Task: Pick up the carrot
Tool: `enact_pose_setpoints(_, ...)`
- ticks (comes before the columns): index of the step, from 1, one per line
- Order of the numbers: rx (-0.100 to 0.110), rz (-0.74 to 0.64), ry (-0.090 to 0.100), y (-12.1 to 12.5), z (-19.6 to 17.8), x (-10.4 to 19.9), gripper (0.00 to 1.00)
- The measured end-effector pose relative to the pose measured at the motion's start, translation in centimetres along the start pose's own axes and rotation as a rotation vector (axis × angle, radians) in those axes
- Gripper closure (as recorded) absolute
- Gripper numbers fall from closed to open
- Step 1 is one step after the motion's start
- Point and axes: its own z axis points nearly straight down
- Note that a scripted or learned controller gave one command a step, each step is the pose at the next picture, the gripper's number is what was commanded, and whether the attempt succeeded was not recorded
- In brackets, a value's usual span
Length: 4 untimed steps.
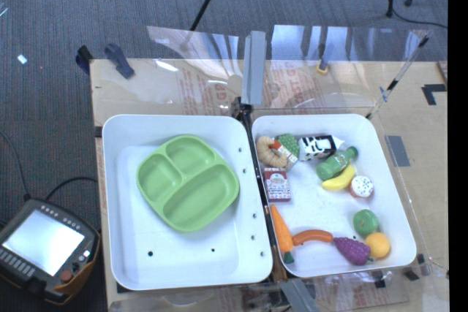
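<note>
Frankly, I cannot tell whether the claw is released or clenched. The carrot (281, 232) lies at 8 o'clock in the right bin (390, 157), hugging its wall, which could block a finger. A similar orange toy (313, 236) at the carrot's 3 o'clock risks being grabbed instead.

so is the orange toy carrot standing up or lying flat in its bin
Lying flat. The orange toy carrot rests lengthwise along the left wall of the right white bin, green tip toward the front.

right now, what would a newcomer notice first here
The bright green divided plate in the left bin stands out most. Next comes the cluster of toy food in the right bin, with the orange carrot lying along its left wall and a yellow banana nearer the middle.
</note>
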Motion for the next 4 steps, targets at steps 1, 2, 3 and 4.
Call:
enact_pose_setpoints(1, -0.004, 0.007, -0.007, -0.2, -0.7, 0.1, 1.0)
enact_pose_setpoints(2, -0.008, 0.014, -0.014, -0.4, -1.3, 0.1, 1.0)
enact_pose_setpoints(3, -0.013, 0.02, -0.021, -0.6, -2.0, 0.1, 1.0)
enact_pose_setpoints(4, -0.017, 0.025, -0.027, -0.9, -2.7, 0.2, 1.0)
